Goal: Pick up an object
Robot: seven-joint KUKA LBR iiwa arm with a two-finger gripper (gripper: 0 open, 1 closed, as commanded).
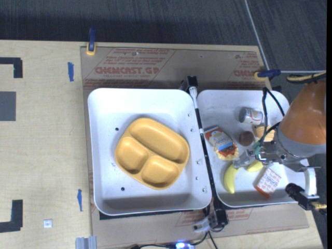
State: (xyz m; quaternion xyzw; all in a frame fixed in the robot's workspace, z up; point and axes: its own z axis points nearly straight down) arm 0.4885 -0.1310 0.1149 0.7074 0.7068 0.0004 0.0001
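the banana (231, 177) lay in the right bin (215, 105), near its front wall, curved, with one end toward the front and the other running up to the right, under the gripper (253, 158). the gripper hung low over that upper end, just beside or touching it; the view did not settle which. whether its fingers were apart or together could not be told, since the wrist and cabling covered them from above, and nothing was seen between them.

just left of the gripper lay a small packet with red and blue print (222, 143), touching or almost touching the banana's upper part. a little behind the gripper sat a dark brown round object (246, 137), and farther back a small metal can (250, 115) lay on its side. to the right of the banana, by the front wall, lay a white and red carton (268, 181), tilted.

the arm (307, 123) came in from the right, its orange band above the grey wrist, bent down steeply over the right bin's right half, with a black cable looping past it.

the left bin (101, 113) held a yellow divided tray (151, 152), set at a slant near the middle. both bins stood on a brown cardboard sheet (155, 66) on the pale bench (41, 154).
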